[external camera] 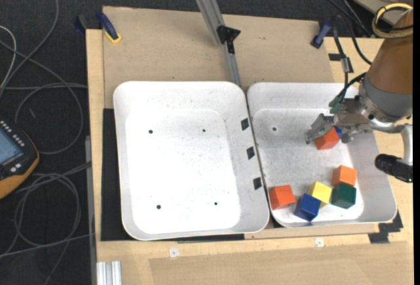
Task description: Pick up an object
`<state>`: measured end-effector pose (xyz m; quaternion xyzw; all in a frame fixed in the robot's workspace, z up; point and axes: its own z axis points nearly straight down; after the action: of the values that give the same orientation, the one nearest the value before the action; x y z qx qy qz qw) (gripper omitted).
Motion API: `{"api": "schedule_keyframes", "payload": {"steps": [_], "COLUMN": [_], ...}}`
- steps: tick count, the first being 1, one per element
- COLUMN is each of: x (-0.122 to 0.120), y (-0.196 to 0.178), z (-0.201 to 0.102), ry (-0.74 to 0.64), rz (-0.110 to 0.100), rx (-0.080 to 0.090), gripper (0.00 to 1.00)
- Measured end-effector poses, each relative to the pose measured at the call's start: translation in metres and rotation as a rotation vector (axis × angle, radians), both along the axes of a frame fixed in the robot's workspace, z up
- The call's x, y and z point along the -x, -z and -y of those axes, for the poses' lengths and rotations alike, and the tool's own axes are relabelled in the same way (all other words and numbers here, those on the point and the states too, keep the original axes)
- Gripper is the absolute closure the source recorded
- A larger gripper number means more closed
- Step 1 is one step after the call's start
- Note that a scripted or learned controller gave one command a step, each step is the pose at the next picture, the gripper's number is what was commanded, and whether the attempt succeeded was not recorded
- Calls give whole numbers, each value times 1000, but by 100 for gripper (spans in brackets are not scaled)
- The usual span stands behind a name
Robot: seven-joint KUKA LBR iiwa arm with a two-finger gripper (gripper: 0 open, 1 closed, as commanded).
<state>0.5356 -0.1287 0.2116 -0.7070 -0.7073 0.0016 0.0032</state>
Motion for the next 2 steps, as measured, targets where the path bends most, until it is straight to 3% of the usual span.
{"api": "schedule_keyframes", "payload": {"steps": [2], "x": [8], "y": [115], "z": [0], "ry": [1], "rz": [-1], "rx": [-1], "gripper": [0]}}
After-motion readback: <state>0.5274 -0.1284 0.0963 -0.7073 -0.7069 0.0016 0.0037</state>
